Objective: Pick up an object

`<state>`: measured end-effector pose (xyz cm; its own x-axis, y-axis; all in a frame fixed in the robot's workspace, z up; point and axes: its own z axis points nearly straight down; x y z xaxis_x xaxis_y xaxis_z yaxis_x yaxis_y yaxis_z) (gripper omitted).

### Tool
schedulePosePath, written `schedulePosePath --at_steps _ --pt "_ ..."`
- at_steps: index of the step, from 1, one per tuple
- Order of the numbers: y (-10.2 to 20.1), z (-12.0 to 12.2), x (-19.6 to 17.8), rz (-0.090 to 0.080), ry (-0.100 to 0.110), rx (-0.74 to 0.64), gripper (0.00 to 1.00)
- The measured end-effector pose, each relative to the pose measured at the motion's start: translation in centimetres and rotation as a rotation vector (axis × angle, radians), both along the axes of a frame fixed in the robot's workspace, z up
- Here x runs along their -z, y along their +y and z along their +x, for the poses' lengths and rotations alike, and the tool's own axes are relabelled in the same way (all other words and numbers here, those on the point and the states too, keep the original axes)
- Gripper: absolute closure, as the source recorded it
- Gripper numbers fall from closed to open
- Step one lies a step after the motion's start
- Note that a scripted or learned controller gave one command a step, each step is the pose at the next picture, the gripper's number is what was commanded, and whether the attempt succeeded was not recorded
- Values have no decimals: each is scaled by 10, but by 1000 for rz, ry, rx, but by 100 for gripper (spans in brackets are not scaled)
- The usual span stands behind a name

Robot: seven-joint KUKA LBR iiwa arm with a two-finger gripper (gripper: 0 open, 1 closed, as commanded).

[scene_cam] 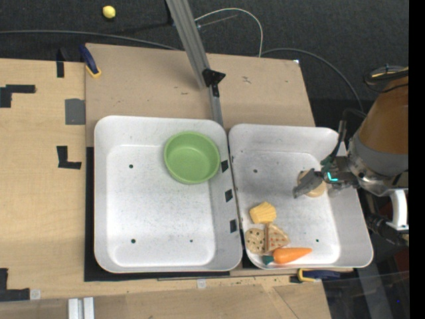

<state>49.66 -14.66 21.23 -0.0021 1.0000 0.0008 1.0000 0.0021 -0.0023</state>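
My gripper [308, 185] reaches in from the right and sits low over the right bin [282, 145], near its right side. A small tan rounded object [317, 189] lies right under and against the gripper's tip, partly hidden by it. Toward the bin's front are a yellow corn-like piece [263, 212], two brown cracker-like pieces [265, 238] and an orange carrot [291, 254]. A green bowl [192, 157] stands in the left bin [133, 205], at its back right.
The arm's grey body with its orange band [388, 128] hangs over the right bin's right rim. A grey metal bar [192, 38] slants down from the top toward the gap between the bins. Cables cross the dark floor behind.
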Motion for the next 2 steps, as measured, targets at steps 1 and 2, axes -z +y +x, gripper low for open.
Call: schedulePosePath --at_steps 1,2 --pt "-1 0 44 0 5 1 0" --pt "9 5 98 1 6 0 0"
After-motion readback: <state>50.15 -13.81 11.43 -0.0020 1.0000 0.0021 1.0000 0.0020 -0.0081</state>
